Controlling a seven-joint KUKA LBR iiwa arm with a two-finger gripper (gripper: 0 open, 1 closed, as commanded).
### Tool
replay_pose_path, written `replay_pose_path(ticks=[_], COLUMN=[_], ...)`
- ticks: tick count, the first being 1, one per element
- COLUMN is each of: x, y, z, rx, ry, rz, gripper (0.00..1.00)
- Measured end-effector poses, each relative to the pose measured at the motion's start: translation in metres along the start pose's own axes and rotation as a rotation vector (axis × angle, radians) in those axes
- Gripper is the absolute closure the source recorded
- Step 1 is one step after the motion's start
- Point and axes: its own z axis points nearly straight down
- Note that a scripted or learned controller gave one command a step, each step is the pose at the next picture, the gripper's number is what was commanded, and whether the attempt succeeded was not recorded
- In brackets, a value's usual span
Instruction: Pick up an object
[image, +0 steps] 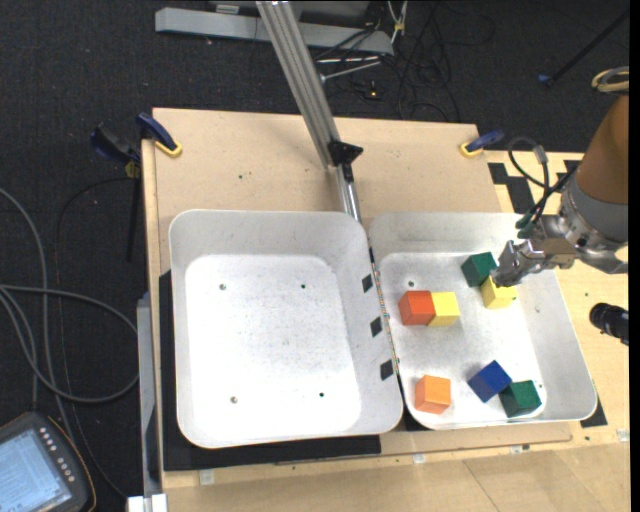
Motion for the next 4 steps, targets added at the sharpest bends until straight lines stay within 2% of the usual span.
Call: replay_pose_path(ticks=[1, 2, 3, 4], x=[0.057, 0.111, 0.160, 0.205], y=[-0.009, -0.009, -0.008, -0.018], z=[0.015, 0.010, 0.012, 0.028], rx=[0.001, -0.002, -0.001, 0.001], ry=[0.001, 0.000, 0.000, 0.000], rz=[-0.002, -0.002, -0.001, -0.001], gripper=[1.00, 1.00, 1.00, 1.00])
